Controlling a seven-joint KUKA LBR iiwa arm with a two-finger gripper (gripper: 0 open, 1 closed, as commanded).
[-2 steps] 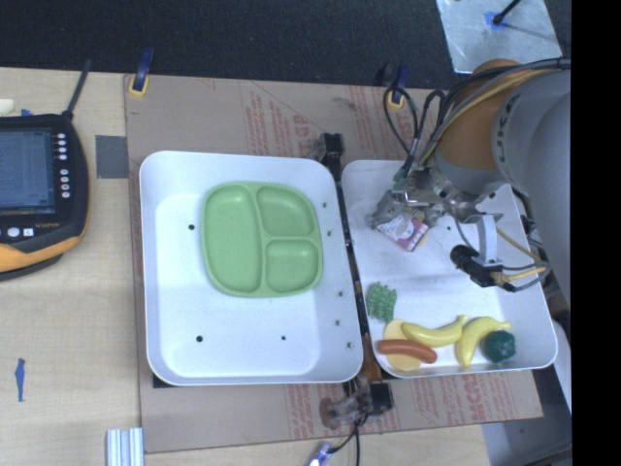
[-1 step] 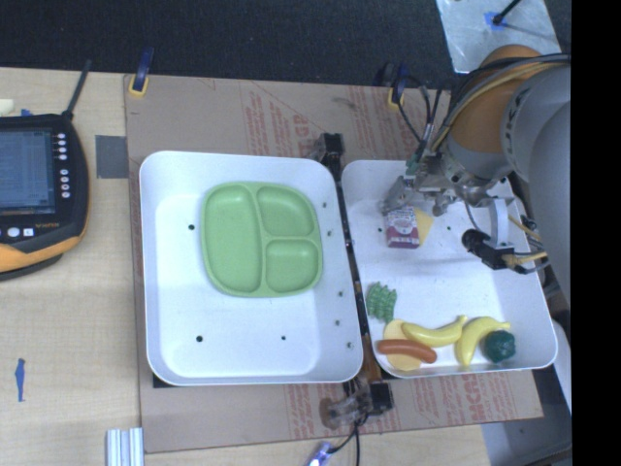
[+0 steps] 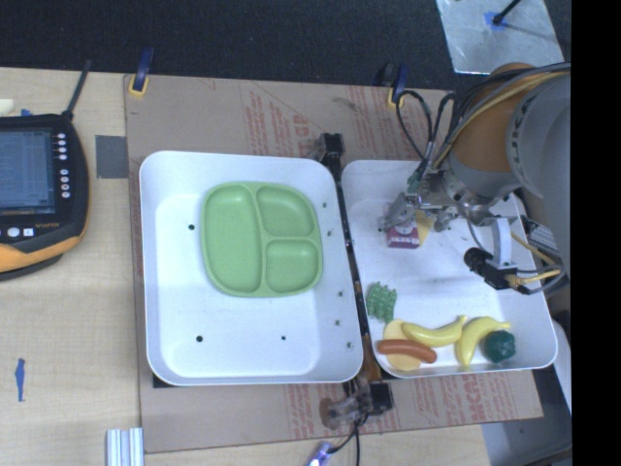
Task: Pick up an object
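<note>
Green plate point(image 3: 260, 238) in left bin point(image 3: 165, 260).

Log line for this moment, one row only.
arm: over right bin | hand: low, at small red-and-yellow item | grasp: unconfirmed | bananas, grapes: untouched | green plate: left bin

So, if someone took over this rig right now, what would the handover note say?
Gripper: down in the right bin, directly over a small pink-and-yellow object; whether it has a grip on it cannot be told.
Right bin, near edge: green bumpy piece, hot dog, two bananas, dark green round item.
Left bin: green divided plate.
Done: arm positioned at an object.
Left: confirm the grasp and lift the object.
</note>
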